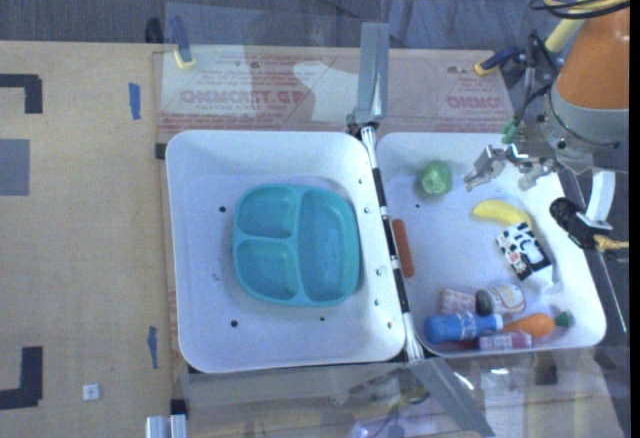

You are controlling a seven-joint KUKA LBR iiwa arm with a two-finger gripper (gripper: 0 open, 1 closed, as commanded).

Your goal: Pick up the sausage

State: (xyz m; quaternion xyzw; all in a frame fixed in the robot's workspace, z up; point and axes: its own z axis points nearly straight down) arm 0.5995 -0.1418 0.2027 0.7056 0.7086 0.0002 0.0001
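The sausage [401, 247] is a thin reddish-brown stick lying lengthwise against the left wall of the right bin [455, 256]. My gripper [504, 173] hangs over the far right part of that bin, just above the yellow banana [500, 212] and right of the green ball [435, 177]. Its fingers stand spread with nothing between them. The sausage lies well to the left of the gripper and nearer the front.
A teal divided plate [297, 244] sits in the left bin [200, 226]. Along the right bin's front lie a blue bottle [461, 327], a carrot [530, 327] and small jars [500, 299]. A black-and-white block [522, 250] rests near the right wall.
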